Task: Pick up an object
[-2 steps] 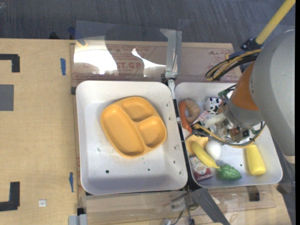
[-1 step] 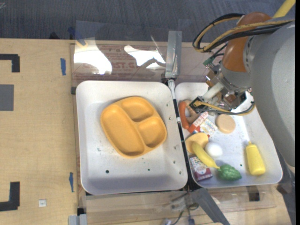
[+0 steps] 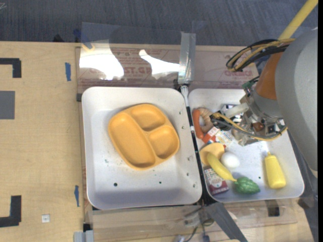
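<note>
Reaching in from three o'clock, the arm [image 3: 298, 79] hangs over the upper part of the right bin [image 3: 292, 185], and its jaws [image 3: 242, 127] sit low amid a tangle of cables; whether they stand wide or narrow I cannot tell, and nothing shows between them. The things to pick lie in that bin. A banana [image 3: 219, 165] lies at about seven o'clock of the jaws, near them, with a white egg [image 3: 230, 160] touching its upper side. A green pepper [image 3: 246, 185] rests at six o'clock, farther down. A yellow bottle [image 3: 274, 170] lies at about five o'clock, apart from the rest. An orange sausage [image 3: 198, 122] lies at nine o'clock by the bin's wall. The left bin [image 3: 96, 185] on the worktop [image 3: 35, 150] holds a yellow tray [image 3: 144, 135], well apart from the jaws.
</note>
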